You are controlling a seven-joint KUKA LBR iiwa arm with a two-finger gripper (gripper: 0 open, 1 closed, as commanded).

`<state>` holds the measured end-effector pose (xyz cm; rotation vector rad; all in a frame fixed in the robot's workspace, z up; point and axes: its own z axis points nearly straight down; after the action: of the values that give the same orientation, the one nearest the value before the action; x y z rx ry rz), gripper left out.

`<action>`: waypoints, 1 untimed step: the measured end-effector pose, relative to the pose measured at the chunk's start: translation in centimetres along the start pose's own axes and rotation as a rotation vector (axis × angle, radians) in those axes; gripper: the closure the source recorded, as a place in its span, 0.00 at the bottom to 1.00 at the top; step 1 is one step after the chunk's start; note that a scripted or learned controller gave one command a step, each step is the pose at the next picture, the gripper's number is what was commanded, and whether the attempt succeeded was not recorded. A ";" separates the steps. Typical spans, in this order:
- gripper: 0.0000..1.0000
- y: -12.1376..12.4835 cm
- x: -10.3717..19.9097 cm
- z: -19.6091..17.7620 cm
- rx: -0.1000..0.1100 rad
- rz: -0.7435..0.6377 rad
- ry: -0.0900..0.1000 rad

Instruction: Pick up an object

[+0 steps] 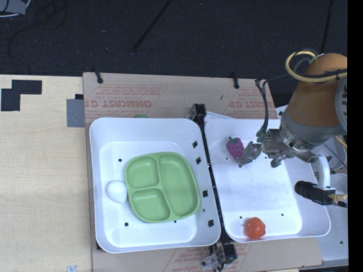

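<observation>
a purple berry-like fruit (235, 147) with a green top lies in the upper left part of the right bin (272, 208), and the gripper (262, 155) hangs just to its right with its fingers spread apart and nothing between them, one fingertip close beside the fruit. a small red tomato (254, 228) sits well apart at that bin's near edge. the left bin (108, 135) holds a green divided plate (162, 186) with a white egg (117, 191) touching its left rim.
</observation>
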<state>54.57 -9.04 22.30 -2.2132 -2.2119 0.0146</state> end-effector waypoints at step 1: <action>0.00 0.2 0.0 -0.6 -0.011 -0.001 -0.001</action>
<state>54.81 -9.07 22.89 -2.2179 -2.2199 0.0033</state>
